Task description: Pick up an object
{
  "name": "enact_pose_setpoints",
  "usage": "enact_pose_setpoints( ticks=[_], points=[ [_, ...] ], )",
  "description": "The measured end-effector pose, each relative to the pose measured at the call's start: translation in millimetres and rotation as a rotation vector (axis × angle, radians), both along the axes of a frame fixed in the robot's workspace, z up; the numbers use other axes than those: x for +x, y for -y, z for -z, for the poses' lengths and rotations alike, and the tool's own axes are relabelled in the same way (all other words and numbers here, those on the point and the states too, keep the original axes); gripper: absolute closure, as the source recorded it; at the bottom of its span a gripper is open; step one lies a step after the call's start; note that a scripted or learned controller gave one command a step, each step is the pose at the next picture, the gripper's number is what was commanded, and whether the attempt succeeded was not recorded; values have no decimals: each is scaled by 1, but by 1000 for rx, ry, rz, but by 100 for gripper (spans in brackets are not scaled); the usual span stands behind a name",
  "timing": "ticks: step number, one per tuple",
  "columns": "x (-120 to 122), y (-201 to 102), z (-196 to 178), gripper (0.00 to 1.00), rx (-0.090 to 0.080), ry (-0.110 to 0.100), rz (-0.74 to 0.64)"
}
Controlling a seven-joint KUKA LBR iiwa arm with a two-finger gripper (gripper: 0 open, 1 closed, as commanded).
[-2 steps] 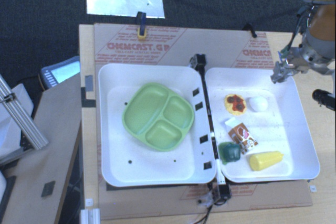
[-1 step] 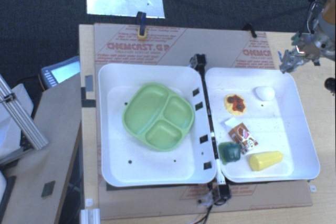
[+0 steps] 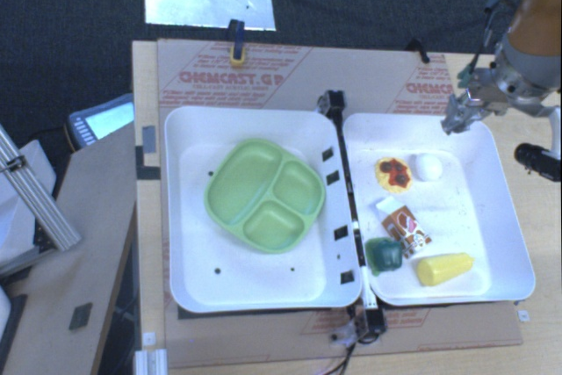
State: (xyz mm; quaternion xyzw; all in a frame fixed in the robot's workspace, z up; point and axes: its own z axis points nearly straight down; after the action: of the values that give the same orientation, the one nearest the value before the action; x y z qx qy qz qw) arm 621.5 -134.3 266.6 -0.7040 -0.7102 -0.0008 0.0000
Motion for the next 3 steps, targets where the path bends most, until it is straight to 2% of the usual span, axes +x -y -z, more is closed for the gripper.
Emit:
enact_pose_setpoints(
  ticks=[1, 3],
  points=[
    [-10, -44, 14, 100, -1, -1, 1],
    [-37, -143, 8, 100, 0, -1, 0]
  ],
)
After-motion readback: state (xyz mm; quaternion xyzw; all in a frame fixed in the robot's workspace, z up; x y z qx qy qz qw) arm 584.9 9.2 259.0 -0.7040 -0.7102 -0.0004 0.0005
